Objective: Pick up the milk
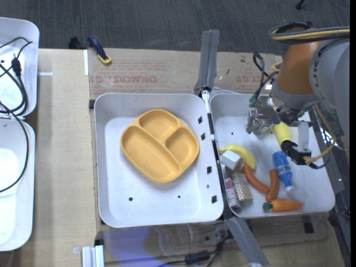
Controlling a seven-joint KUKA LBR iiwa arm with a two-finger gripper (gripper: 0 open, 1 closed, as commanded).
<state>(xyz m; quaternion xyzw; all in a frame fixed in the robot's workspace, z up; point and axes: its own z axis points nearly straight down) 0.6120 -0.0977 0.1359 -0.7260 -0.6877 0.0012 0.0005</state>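
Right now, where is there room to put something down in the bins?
The left bin has bare floor all around the yellow plate, most along its front edge. The right bin is crowded: banana, milk, sausages, carrot, bottle. Only its back-left corner is bare.

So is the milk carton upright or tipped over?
Tipped: the milk carton lies on its side in the right bin, against the banana.

The two bins (111, 166) look like smooth white plastic with a soft shine. Left of their divider, the yellow tray (159, 144) is matt plastic. Right of the divider, the banana (240, 153) and carrot (285, 205) look glossy plastic. The gripper (257, 122) is bare shiny metal.
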